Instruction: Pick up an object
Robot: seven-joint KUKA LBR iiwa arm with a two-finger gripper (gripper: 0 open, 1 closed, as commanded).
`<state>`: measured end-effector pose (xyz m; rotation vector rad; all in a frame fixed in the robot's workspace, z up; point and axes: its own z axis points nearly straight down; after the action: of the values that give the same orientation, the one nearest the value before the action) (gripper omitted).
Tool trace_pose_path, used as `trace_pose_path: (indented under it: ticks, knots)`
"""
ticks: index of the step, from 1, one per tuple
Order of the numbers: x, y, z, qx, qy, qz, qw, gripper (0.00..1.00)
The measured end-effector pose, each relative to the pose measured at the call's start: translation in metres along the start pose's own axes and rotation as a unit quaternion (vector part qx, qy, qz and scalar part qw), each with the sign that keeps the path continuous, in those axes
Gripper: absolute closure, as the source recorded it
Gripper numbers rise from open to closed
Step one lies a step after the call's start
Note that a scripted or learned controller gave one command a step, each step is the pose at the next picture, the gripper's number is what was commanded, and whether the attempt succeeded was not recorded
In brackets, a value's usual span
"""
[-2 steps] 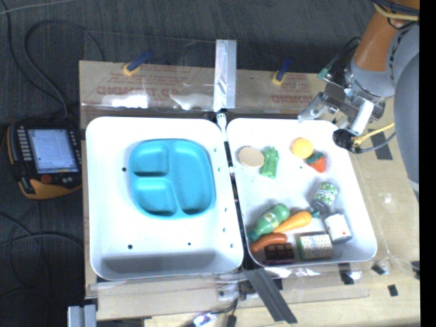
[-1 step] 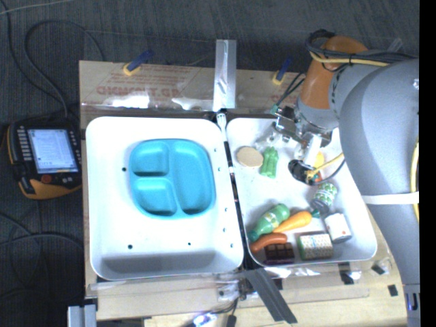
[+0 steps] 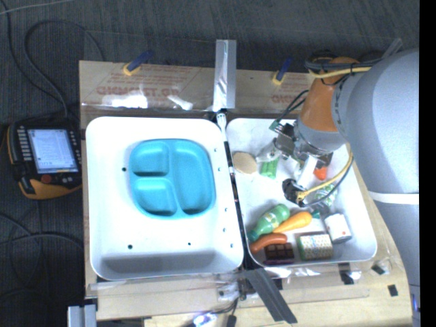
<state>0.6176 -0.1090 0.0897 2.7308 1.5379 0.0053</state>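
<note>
With its open-or-closed state impossible to tell, the tool point(image 3: 298, 157) hangs amid crowded toys, where the green piece point(image 3: 268, 167) just beside it could be nudged away.

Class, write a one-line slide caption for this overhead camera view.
Gripper hovers low over toy foods in the right bin; a blue divided plate fills the left bin.

The pincer point(image 3: 294, 157) hangs low over the right bin point(image 3: 354, 213), above toy food.
</note>
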Motion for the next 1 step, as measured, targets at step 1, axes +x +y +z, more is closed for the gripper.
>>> trace_pose_path:
  ticks: [1]
  knots:
    - [0.0000,0.0007,-0.0094,0.001,0.002,0.001,1.0000,1.00]
